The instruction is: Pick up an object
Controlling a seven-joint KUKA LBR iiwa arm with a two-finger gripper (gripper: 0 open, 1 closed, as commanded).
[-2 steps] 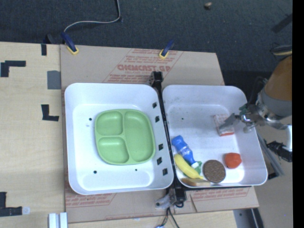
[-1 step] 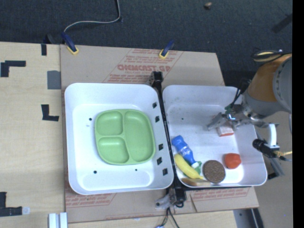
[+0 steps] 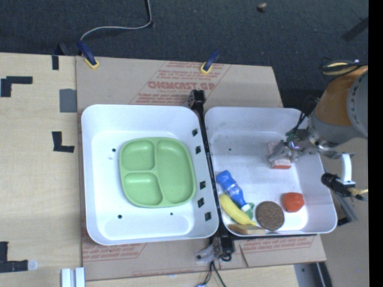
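Note:
My gripper (image 3: 280, 156) hangs low over the right bin (image 3: 251, 121), near its right wall, with the grey arm and its orange band (image 3: 338, 97) coming in from the right. A small reddish patch shows just under the gripper; I cannot tell what it is. A red round object (image 3: 292, 202) lies toward the bin's front right. A brown disc (image 3: 270, 215), a yellow banana (image 3: 233, 210) and a blue bottle (image 3: 230, 188) cluster at the bin's front left.
The left bin (image 3: 102, 220) holds a green divided plate (image 3: 158, 171). A black clip strip (image 3: 201, 160) runs between the two bins. Both bins sit on a cardboard sheet (image 3: 149, 82) held by yellow clamps.

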